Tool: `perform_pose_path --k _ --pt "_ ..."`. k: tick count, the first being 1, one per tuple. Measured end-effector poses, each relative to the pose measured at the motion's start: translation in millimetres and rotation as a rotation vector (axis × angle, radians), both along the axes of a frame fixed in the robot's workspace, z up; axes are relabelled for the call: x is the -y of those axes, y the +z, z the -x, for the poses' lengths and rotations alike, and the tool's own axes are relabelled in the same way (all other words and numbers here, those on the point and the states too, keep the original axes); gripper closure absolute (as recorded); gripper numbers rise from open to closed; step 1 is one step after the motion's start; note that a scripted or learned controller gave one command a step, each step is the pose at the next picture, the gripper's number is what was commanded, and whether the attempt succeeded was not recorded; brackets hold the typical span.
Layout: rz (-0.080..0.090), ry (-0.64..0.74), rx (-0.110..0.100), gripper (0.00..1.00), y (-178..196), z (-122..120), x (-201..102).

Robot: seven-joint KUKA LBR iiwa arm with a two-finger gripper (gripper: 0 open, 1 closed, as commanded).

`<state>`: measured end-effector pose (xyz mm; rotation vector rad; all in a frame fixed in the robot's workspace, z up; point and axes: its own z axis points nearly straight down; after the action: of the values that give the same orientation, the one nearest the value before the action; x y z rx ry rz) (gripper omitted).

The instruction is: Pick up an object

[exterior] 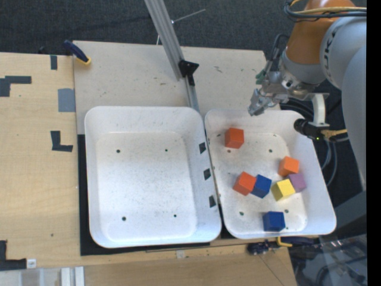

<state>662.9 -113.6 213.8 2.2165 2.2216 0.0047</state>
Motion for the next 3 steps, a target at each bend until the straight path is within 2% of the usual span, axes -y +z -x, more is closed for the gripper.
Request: perform_pose_path --k 1,2,3 --pt "0.001 -0.001 0.002 1.00 63.4 -3.2 3.6" --pt "-0.001 0.003 -0.005 1.00 62.8 2.4 -43.3" --pt "-0.001 0.003 -0.008 1.00 47.3 23.5 -97.4"
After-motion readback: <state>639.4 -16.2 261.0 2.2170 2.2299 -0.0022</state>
